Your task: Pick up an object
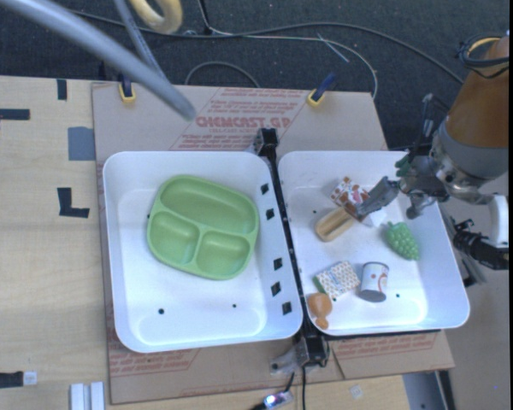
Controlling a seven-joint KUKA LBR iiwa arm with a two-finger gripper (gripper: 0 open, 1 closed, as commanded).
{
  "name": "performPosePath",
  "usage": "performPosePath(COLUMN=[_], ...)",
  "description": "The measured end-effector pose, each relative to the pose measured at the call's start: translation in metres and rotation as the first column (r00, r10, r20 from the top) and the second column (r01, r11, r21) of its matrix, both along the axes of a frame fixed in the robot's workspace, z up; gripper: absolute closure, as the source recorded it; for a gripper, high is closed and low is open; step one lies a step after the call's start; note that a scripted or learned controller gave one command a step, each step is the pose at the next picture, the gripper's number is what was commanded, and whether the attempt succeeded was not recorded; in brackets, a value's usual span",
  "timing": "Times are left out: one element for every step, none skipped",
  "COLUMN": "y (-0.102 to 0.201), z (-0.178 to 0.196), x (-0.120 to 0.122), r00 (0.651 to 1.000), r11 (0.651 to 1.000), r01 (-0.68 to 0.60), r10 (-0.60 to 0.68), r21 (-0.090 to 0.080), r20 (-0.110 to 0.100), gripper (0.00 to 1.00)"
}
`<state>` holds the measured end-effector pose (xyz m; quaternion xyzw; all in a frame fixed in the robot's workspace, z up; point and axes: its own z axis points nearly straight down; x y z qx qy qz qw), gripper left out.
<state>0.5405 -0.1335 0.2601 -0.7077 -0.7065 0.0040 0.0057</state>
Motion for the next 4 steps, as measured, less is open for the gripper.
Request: performPosePath(y=[0.000, 0.002, 0.007, 0.005], z=[0.006, -0.048, -0.093, -0.156], x=[0.002, -0.009, -0.013, -0.010], r00=[1.000, 1.000, 1.000, 1.000], r11=[1.000, 1.000, 1.000, 1.000], r01=[-0.003, -0.002, -0.002, -0.002], r10=[0.003, 0.002, 0.002, 0.002], r21=[-0.002, -0.002, -0.003, -0.002], r20=[0.012, 0.008, 0.009, 0.007], gripper=[0.00, 0.00, 0.00, 0.00])
